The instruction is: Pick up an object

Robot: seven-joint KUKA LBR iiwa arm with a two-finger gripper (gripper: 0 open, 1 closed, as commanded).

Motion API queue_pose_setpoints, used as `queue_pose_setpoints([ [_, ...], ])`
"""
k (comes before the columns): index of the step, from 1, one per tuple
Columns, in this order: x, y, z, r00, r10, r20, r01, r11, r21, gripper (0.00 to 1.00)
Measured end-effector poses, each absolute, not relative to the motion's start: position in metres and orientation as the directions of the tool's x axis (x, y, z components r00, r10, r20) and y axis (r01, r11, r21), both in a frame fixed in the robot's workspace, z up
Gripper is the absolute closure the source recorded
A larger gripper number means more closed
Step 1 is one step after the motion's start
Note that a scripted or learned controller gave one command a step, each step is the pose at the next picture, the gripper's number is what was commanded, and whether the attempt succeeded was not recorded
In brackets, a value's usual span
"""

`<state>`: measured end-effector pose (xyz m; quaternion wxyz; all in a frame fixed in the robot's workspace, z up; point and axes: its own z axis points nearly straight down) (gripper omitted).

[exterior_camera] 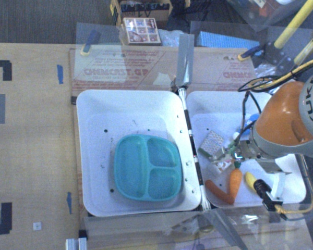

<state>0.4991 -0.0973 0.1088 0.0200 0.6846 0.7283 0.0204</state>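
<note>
Upright-lying carrot [235,180], long axis toward the tool [235,155] above; tool's state impossible to tell.

The arm [287,124] is getting cut off by the right edge, so its base isn't visible. Its orange band is covering a good chunk of the right bin [208,105], and whatever's lying under it is hidden. The gripper [235,154] is sitting down in the clutter there, and it's too small and busy to tell how its fingers are set. The little checkered thing [212,144] next to it is too blurry to identify. The print on the small box [141,30] up top isn't readable either. The cardboard box [141,1] behind it is running off the top edge.
</note>
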Motion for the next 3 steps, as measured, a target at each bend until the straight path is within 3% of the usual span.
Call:
queue_pose_setpoints([
  [1,0.503,-0.099,0.124,-0.059,0.998,-0.003,0.996,0.059,0.071,1.00],
  [2,0.503,-0.101,0.124,-0.057,0.998,-0.007,0.996,0.057,0.071,0.00],
  [3,0.512,-0.152,0.164,0.019,1.000,-0.001,1.000,-0.019,0.001,0.00],
])
